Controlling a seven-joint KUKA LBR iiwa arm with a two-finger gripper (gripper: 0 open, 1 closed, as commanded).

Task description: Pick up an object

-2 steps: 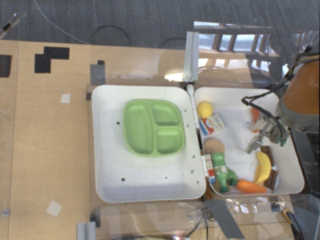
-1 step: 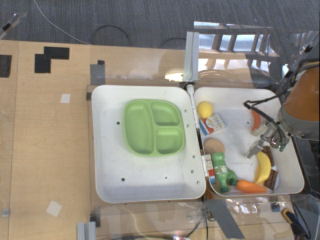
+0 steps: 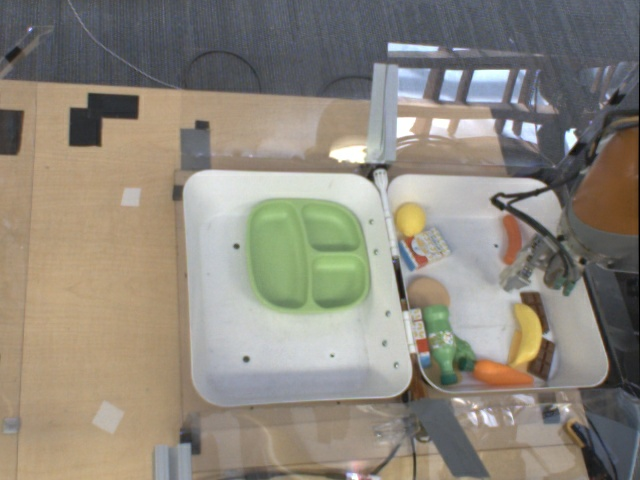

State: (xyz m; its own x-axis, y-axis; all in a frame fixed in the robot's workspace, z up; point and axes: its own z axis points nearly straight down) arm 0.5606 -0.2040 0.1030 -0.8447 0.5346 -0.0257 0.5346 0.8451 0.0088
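The right bin (image 3: 470, 208) holds a yellow lemon (image 3: 409, 218), a small white packet (image 3: 428, 247), a tan egg-like ball (image 3: 428, 293), a green toy (image 3: 443, 342), an orange carrot (image 3: 503, 373), a banana (image 3: 525, 333), a brown bar (image 3: 540, 343) and an orange sausage (image 3: 511, 238). My gripper (image 3: 540, 273) hangs over the bin's right side, just above the banana and right of the sausage. Nothing shows between its fingers.
The left bin (image 3: 215, 298) bears a green divided plate (image 3: 306, 255). A metal frame (image 3: 460, 78) stands behind the right bin. Black cables (image 3: 520, 200) loop from the arm's wrist over the bin. Bare wooden bench lies to the left.
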